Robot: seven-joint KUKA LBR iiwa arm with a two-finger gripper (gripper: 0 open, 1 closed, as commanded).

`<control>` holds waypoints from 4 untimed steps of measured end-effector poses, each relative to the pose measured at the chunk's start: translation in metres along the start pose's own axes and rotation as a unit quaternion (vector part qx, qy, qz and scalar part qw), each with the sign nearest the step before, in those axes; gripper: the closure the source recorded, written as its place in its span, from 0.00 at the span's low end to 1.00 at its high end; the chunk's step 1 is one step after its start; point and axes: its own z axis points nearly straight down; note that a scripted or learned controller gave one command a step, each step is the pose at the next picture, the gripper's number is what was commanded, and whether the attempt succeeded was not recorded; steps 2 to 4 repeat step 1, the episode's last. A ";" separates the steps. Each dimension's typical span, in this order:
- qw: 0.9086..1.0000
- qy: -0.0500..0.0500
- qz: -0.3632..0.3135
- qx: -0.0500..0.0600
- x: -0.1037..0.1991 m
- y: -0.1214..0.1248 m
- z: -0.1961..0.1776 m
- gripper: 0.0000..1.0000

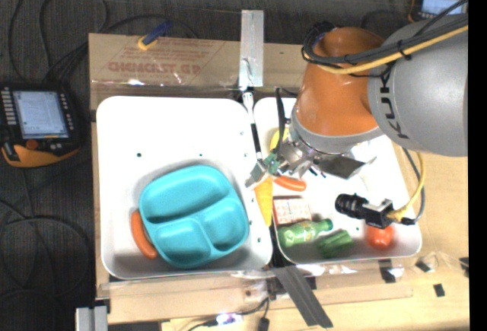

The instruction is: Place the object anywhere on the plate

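White bins: left bin (pixel 122 132) bears a blue plate (pixel 194 214), bare floor at its 12 o'clock.
Arm: grey and orange (pixel 338 93), over the right bin (pixel 403 246).
Gripper (pixel 283 162): whether spread or pressed together, cannot tell.
Green bottle (pixel 304 231): at the gripper's 5 o'clock.
Carrot (pixel 289 184): just at its 6 o'clock.
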 end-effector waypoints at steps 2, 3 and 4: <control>1.000 0.000 0.000 0.000 0.000 0.000 0.000 0.00; 1.000 0.000 0.000 0.000 0.000 0.000 0.000 0.00; 1.000 0.000 0.000 0.000 0.000 0.000 0.000 0.00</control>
